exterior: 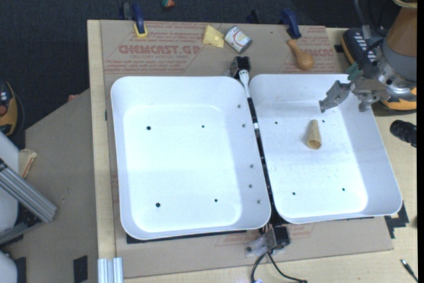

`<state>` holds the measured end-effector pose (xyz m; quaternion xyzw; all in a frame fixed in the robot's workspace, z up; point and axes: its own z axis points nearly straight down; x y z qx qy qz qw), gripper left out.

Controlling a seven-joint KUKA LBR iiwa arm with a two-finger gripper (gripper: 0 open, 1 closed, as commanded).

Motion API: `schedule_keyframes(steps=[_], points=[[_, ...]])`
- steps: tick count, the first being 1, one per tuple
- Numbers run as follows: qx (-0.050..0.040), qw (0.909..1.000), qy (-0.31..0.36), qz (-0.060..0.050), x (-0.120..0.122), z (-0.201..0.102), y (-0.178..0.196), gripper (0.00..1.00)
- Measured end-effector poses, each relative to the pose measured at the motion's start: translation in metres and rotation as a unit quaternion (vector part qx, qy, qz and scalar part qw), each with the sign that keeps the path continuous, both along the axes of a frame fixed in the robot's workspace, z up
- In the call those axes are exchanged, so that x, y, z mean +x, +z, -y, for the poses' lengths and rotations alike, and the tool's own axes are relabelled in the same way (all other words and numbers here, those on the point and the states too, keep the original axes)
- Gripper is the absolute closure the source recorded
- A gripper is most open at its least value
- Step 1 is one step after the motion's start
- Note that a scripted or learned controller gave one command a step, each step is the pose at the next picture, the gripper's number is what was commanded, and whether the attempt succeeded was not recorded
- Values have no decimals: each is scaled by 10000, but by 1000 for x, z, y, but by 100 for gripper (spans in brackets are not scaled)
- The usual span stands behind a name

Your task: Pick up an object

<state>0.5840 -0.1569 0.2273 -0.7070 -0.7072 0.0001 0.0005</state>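
Gripper (333,97), upper right of the frame, hangs over the right bin (371,202); its state cannot be told. Cone-shaped tan object (313,134) lies just below-left of it on the bin floor. Probably light and rigid, prone to rolling; grasp across its wider lower end.
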Motion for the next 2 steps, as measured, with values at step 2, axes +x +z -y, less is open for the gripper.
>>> schedule_keyframes(steps=[2], points=[[-9, 10000, 1, 20, 12, -4, -142, 0]])
